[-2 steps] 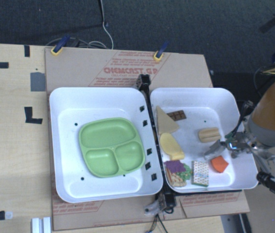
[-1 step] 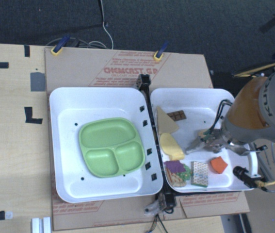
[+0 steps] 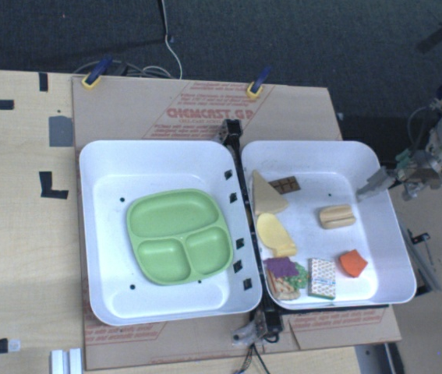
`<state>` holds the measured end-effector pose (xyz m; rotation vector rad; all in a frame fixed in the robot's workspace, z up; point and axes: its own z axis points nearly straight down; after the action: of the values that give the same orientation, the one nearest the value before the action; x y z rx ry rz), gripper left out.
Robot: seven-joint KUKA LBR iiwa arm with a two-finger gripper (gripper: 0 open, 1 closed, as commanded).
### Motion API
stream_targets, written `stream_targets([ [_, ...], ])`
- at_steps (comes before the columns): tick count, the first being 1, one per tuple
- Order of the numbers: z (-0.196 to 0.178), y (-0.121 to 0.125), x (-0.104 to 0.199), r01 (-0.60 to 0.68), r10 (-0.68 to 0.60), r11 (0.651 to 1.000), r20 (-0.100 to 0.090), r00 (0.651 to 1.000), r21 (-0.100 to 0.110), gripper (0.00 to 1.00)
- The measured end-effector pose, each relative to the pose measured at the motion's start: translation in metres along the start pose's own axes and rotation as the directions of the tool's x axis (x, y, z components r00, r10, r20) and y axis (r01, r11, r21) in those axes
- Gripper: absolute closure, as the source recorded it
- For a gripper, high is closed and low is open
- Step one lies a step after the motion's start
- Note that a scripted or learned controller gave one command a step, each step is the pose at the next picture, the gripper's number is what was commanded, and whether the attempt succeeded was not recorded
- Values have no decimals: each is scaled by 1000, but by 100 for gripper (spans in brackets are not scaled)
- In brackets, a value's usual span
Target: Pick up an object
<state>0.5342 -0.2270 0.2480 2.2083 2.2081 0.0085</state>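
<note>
Nearest the camera, along the near wall of the right bin (image 3: 376,162), lie a small purple-and-tan toy (image 3: 283,276) and, just right of it, a pale patterned packet (image 3: 323,277) with a green edge. Right of the packet and slightly farther sits an orange block (image 3: 352,263), apart from the rest. Toward the bin's middle, a tan cylinder (image 3: 336,216) shaped like a bread roll lies on its side, long axis running left to right. By the divider between the bins, a yellow banana-like piece (image 3: 275,234) lies near a beige wedge (image 3: 267,195), and a dark brown waffle-patterned square (image 3: 285,185) touches the wedge's far right side.

At the right edge of the view, the end effector (image 3: 419,170) hangs over the right bin's far right rim, with a grey finger-like part pointing left toward the bin; whether it is open or closed cannot be told, and nothing is seen in it. The cylinder is the closest item to it, lying to its left and nearer; the orange block lies nearer still.

On the left, the left bin (image 3: 96,170) holds a green divided plate (image 3: 179,235). Both bins rest on cardboard (image 3: 197,107) over the wooden tabletop (image 3: 18,232).
</note>
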Motion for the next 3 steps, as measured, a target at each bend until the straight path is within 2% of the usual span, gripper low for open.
stream_targets([
  [1, 148, 52, 74, 3, -3, 1000, -5, 1000, 1, 0],
  [2, 148, 96, 121, 5, -5, 1000, -4, 1000, 8, 0],
  [3, 163, 134, 114, 4, -4, 1000, -8, 1000, 12, 0],
])
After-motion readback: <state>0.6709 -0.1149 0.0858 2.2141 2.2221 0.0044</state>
